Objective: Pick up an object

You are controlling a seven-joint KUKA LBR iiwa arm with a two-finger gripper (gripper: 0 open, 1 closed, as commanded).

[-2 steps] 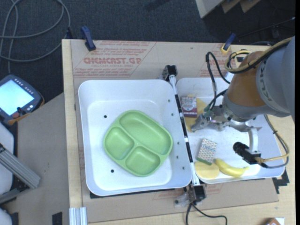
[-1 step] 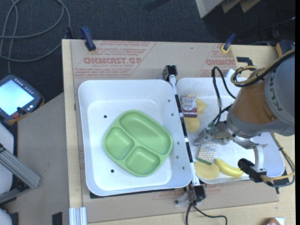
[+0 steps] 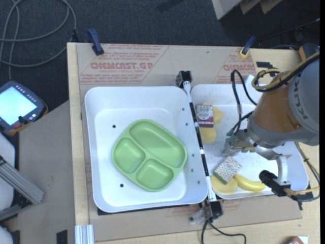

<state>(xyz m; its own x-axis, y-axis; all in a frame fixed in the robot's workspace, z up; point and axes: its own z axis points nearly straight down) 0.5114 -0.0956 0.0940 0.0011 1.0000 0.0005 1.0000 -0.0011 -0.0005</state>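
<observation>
Your bench: a cardboard-covered top (image 3: 152, 60) w/ red print, clamped at the back by 2 blue clips (image 3: 94, 40). Dark carpet behind it, grey cables looping at upper left. A handheld pendant w/ lit screen (image 3: 18, 107) sits off the bench's left side.

2 shallow white plastic bins side by side. Left bin (image 3: 96, 136) holds 1 light-green three-compartment plastic tray (image 3: 149, 154), lying flat near centre.

Arm: the grey arm w/ orange band (image 3: 277, 111) reaches in from the right and bends down over the right bin (image 3: 223, 91). Its gripper (image 3: 234, 145) hangs low over the bin's middle; whether it's wide or narrow, you cannot tell from this angle.

Right bin count: 1 small red-and-white printed box (image 3: 204, 114) by the left wall, 1 pale-yellow lumpy piece (image 3: 209, 134) just below it, 1 small green-patterned packet (image 3: 228, 169), 1 yellow banana (image 3: 248, 183) near the front edge. The packet lies just below-left of the gripper, apart from it.
</observation>
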